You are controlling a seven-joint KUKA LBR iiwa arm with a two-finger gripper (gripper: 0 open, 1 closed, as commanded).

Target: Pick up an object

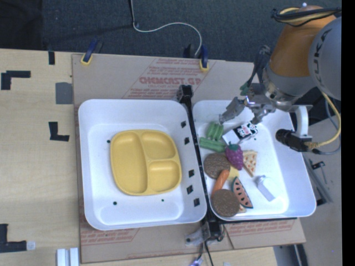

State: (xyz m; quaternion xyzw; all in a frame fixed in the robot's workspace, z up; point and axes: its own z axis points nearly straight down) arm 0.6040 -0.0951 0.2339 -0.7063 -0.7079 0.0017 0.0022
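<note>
Two white bins are being carried side by side on the desk (pixel 33 148), over a sheet of cardboard (pixel 161 79). The left bin (pixel 91 115) is being occupied by a yellow divided plate (pixel 145 162) lying flat near its middle. The right bin (pixel 299 182) is being crowded with toy food — a green piece (pixel 212 137), a purple bunch (pixel 234 155), a waffle wedge (pixel 250 162), two brown patties (pixel 216 165) (pixel 224 202), a carrot (pixel 221 178), a melon slice (pixel 243 193) and a small grey block (pixel 265 188), most of them touching or just beside one another. The pincer (pixel 245 111) is being held above the far part of the right bin, its fingers (pixel 231 111) spread apart, with nothing seen between them. A small black-and-white item (pixel 245 131) is lying just beneath it, beside the green piece. The arm (pixel 302 49) is being reached in from the right, its orange band showing above the wrist.
</note>
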